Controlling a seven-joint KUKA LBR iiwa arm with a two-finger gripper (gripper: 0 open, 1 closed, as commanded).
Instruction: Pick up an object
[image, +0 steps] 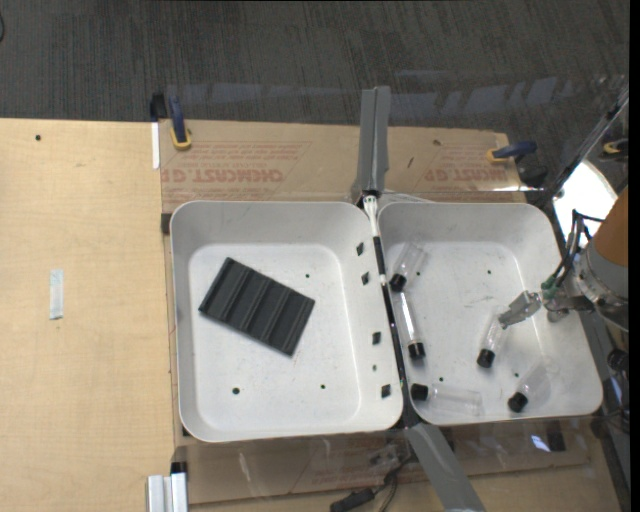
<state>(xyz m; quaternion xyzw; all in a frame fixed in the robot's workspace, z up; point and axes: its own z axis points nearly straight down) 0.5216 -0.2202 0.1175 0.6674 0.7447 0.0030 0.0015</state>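
Note:
A dark ribbed rectangular pad (257, 306) lies flat in the left bin (190, 330), turned at an angle. Several clear tubes with black caps lie in the right bin (470, 225): one near the divider at the top (405, 268), a long one along the divider (408, 325), one in the middle (490, 343), and two at the front (452, 401) (528, 388). My gripper (520, 309) reaches in from the right and hangs over the right side of the right bin, just up and to the right of the middle tube. Nothing is seen held in it.
A grey upright bar (374, 140) stands behind the divider between the bins. Clamps (178, 130) (510, 153) hold the cardboard sheet at the back. Bare wooden bench (80, 300) spreads to the left, with a small strip (56, 295) lying on it.

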